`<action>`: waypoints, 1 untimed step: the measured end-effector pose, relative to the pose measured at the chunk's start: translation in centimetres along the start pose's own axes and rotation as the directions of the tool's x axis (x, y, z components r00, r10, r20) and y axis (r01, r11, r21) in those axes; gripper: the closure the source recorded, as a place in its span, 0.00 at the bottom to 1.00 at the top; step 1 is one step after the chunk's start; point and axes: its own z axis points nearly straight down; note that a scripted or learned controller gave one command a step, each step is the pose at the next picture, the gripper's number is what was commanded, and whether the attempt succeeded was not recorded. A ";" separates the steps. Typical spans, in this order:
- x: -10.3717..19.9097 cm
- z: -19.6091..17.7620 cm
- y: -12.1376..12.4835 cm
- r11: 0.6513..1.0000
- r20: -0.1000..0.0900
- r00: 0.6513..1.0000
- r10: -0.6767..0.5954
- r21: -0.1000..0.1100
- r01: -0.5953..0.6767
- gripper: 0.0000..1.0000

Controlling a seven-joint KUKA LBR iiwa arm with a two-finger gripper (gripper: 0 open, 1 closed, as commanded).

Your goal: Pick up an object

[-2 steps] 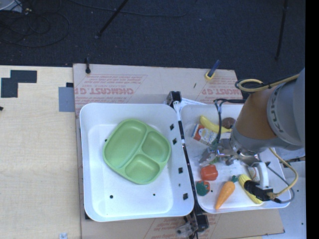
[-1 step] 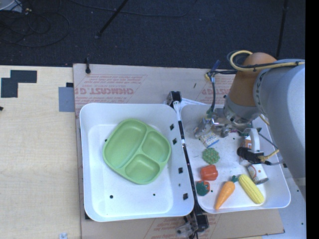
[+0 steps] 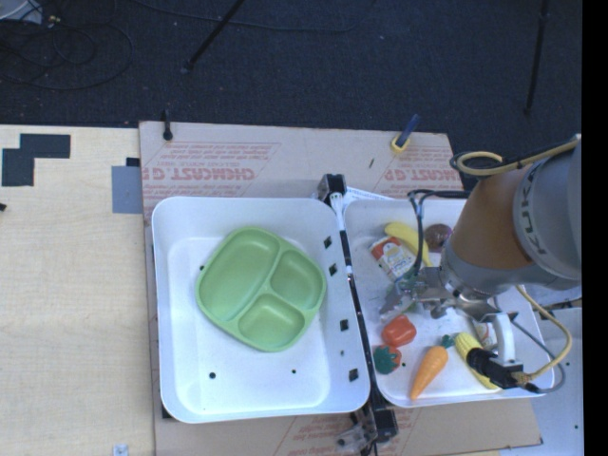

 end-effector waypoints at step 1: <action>0.4 2.0 -5.4 1.000 0.001 1.000 0.001 -0.010 -0.001 0.00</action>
